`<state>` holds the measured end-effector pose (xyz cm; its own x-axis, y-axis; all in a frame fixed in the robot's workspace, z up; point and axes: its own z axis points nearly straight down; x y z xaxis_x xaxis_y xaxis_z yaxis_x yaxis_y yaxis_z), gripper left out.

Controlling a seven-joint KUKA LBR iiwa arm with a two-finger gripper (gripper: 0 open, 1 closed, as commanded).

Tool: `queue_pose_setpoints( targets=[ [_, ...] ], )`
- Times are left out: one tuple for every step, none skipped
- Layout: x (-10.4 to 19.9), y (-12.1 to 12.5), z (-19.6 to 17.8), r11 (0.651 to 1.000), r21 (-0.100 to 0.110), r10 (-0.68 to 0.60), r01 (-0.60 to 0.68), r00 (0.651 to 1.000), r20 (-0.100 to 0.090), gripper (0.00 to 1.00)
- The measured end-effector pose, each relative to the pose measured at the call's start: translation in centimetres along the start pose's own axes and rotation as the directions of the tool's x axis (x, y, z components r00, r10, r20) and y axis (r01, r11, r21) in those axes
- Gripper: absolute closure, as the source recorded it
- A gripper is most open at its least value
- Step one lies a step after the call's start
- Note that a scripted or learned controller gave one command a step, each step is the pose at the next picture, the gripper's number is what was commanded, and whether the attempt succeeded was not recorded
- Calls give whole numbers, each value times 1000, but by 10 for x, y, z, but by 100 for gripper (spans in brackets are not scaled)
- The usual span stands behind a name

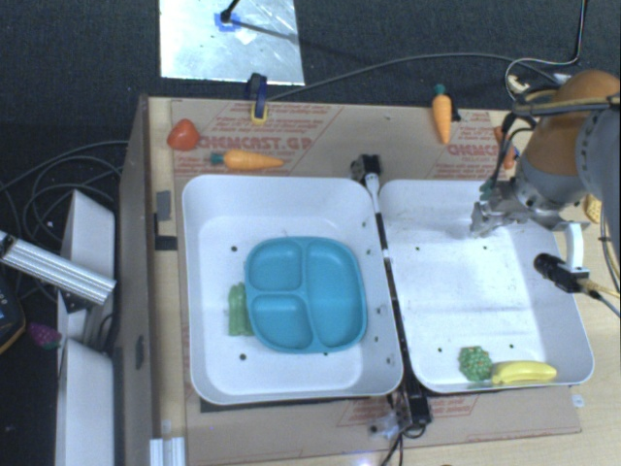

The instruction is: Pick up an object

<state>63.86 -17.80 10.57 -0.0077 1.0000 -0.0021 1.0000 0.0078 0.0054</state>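
In right bin (427, 260): one banana (525, 372), one broccoli (474, 362).

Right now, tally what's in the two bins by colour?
Blue: 1, plate
Green: 2, pickle, broccoli
Yellow: 1, banana
Total: 4

Red print on the cardboard sheet (291, 134) under the bins reads roughly "COMCAST.G?", its last letters unclear. The other red lines are too small to read.
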Motion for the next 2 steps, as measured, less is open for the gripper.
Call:
queue_pose_setpoints(
  targets=[
    [0, 1, -11, 1000, -3, -3, 3, 1000, 1, 100],
    [0, 2, -22, 1000, -6, -6, 6, 1000, 3, 100]
  ],
)
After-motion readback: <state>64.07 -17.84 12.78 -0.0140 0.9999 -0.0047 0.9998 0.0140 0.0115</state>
